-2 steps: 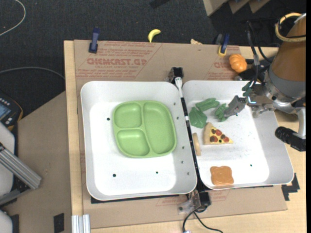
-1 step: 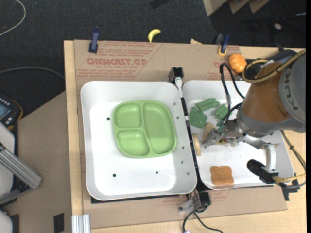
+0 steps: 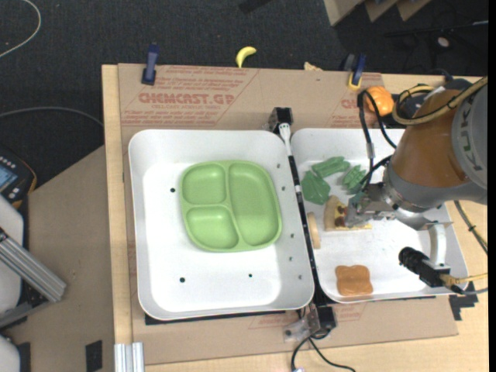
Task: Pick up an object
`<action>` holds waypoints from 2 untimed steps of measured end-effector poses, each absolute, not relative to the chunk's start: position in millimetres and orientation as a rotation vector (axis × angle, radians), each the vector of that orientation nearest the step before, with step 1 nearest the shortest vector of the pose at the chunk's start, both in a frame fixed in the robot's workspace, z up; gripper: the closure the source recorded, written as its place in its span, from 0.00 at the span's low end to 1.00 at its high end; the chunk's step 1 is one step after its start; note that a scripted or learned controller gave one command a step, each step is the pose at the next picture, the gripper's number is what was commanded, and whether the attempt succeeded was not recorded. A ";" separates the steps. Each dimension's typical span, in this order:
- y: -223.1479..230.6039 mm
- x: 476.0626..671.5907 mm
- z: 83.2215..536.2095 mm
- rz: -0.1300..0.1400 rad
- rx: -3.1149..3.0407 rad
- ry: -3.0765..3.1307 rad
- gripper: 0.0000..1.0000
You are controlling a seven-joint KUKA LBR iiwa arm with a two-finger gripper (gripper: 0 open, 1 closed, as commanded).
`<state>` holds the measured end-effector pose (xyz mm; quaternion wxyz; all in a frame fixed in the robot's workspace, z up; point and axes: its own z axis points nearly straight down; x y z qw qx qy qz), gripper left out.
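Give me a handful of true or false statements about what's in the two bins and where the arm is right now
1. The green divided plate lies in the left bin. True.
2. The plate has two compartments. False: it has three.
3. The gripper is down in the right bin. True.
4. The orange-brown piece sits at the far end of the right bin. False: it lies near the front edge.
5. Green leaf-like pieces lie in the right bin's far half. True.
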<state>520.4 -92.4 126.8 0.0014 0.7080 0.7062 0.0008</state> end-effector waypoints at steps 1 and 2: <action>-83.9 480.2 251.2 0.012 2.214 2.216 1.00; 8.1 481.5 392.4 0.026 2.203 2.226 1.00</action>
